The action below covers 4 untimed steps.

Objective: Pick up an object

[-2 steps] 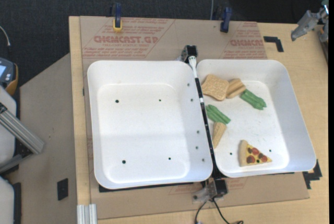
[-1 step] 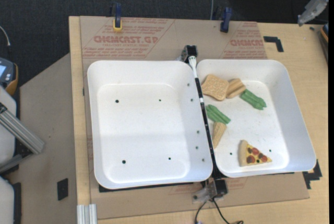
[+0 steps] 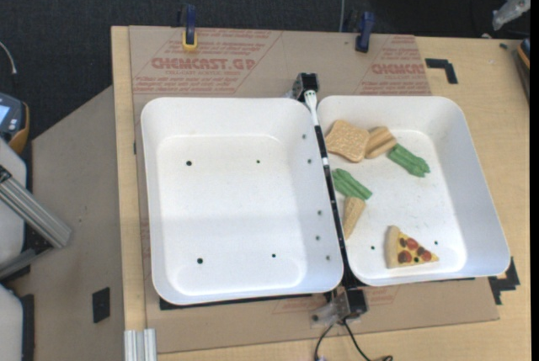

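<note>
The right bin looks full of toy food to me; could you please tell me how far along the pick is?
Nothing looks done yet. The bread slice, two green pieces, pizza slice and the rest all lie in the right bin. Nothing is in hand. The whole pick remains: reaching in, gripping one item, lifting it.

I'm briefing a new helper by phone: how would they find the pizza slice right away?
Start at the right-hand white bin, the one holding the toy food. Go to its near edge, apart from the other pieces. The pizza slice lies there, the only yellow wedge with red dots.
</note>
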{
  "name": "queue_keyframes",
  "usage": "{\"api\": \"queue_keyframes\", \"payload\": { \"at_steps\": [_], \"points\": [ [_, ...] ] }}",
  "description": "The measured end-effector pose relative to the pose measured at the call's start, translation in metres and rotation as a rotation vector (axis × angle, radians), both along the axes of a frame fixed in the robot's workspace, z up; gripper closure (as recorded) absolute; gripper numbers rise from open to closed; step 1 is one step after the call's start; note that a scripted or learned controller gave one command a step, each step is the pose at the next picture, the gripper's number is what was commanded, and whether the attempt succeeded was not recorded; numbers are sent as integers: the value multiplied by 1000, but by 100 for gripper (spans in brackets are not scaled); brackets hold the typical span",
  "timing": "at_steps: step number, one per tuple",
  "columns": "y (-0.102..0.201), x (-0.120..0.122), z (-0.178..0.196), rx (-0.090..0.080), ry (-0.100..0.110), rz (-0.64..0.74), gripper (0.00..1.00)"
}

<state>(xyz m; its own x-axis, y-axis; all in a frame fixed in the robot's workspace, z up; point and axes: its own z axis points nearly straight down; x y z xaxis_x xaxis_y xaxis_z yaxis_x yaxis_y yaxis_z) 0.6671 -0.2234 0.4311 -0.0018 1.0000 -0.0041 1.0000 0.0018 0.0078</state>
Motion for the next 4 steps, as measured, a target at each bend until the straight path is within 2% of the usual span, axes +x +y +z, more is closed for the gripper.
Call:
{"api": "queue_keyframes", "payload": {
  "at_steps": [4],
  "points": [
    [0, 0, 107, 0, 0, -1, 0]
  ]
}}
